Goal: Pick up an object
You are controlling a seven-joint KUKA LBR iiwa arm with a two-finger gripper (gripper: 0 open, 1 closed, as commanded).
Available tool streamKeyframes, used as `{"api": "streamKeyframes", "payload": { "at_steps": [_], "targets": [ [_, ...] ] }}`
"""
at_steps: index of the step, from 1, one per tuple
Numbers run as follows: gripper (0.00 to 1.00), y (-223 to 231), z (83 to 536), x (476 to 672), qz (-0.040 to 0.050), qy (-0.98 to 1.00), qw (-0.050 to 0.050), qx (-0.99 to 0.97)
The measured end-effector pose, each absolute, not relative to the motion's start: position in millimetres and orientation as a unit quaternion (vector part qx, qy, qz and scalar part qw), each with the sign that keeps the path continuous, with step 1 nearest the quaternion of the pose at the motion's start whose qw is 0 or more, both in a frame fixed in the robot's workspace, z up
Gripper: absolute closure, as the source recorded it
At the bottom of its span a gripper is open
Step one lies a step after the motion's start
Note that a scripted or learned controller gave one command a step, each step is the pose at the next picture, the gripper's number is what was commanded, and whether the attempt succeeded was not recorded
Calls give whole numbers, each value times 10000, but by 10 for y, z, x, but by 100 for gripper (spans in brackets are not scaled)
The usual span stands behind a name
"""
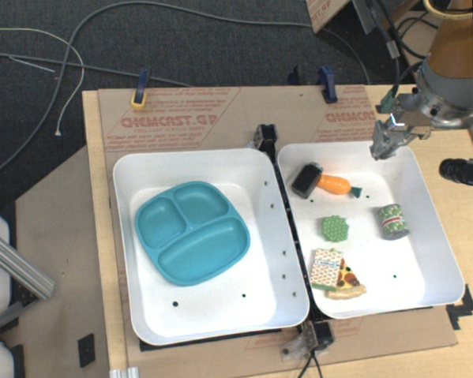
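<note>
While the arm (451, 62) hangs in from about two o'clock, nothing has been lifted yet, so I'd judge the task barely begun: the choosing, the descent and the grasp all seem left to do. Largest on the surface (217, 114) are two white bins, side by side. One, the left bin (132, 229), holds a single teal divided plate (193, 231) near its centre. The other, the right bin (429, 245), holds the pickable pieces, and I count five. At six o'clock in that bin lies one patterned card or packet (327, 268), with one pizza slice toy (348, 283) touching it on the side toward four o'clock. At eleven o'clock sits one black block (306, 180), and touching it toward three o'clock, one orange carrot (334, 185). At three o'clock rests one small can (392, 221) with a green label, apart from the rest, and near the centre one small green knobbly piece (334, 228). Smallest of all, the pincer (382, 147) hovers over the bin's one o'clock corner with nothing between its fingers; whether they stand apart or together I cannot tell from here. The carrot and block lie nearest to it.
</note>
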State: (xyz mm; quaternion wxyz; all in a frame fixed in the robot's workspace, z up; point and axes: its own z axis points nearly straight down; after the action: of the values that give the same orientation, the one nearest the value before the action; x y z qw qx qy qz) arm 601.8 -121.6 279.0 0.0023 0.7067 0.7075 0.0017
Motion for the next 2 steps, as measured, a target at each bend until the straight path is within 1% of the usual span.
{"api": "streamKeyframes", "payload": {
  "at_steps": [1,2],
  "targets": [
    [100,-631,2640,5884,3,7091,-23,7051],
    [100,-162,2439,5805,-4,7091,-25,7051]
  ]
}}
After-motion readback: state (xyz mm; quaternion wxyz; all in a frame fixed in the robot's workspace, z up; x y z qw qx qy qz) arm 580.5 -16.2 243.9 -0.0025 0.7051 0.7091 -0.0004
